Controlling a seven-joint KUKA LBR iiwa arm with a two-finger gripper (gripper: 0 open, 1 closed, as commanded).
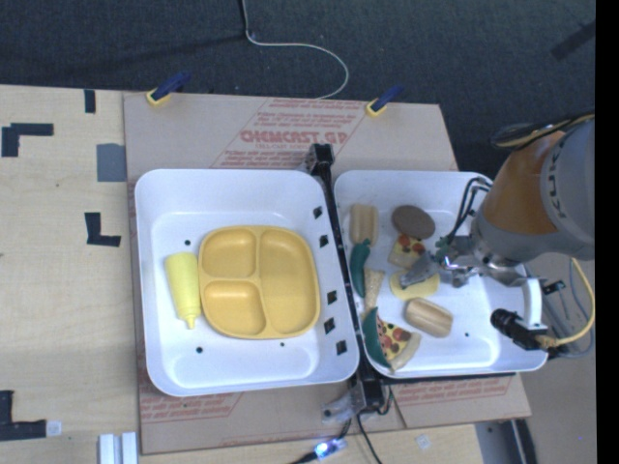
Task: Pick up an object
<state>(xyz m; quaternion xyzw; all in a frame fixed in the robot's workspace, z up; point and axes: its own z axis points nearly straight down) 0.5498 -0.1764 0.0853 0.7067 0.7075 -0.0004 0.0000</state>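
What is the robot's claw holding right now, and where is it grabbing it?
It cannot be told. The claw is down in the right bin, right on top of a yellow piece of toy food, but the view does not show anything between its fingers.

The right bin [484, 361] is the landmark: inside it lie a brown disc [414, 221], a pizza slice [395, 340], a bread roll [428, 316] and a green piece [359, 267] along its left wall. The gripper [432, 271] sits low at its middle, over a yellow piece [406, 284]. Left of it, the other bin [155, 201] holds a yellow divided plate [259, 281] and a yellow bottle [183, 286].
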